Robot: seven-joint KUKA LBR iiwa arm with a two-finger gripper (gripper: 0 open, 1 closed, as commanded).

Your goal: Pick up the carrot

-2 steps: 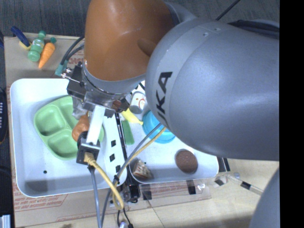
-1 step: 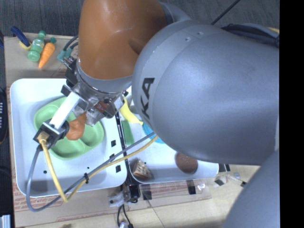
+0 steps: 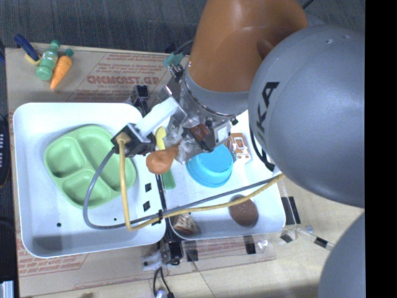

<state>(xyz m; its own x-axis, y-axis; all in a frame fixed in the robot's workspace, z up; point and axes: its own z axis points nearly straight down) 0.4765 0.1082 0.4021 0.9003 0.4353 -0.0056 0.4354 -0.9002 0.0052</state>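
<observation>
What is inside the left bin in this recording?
The left bin holds a green divided plate, with grey and yellow cables looping over it. The bin's upper right corner is covered by the arm.

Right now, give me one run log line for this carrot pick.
arm: over right bin | gripper: fingers hidden | carrot: on bench outside bins, upper left, untouched | green tray: left bin

"CHEMCAST GP" in red on the brown board (image 3: 118,79); black "KA" on the grey arm (image 3: 310,104).
</observation>
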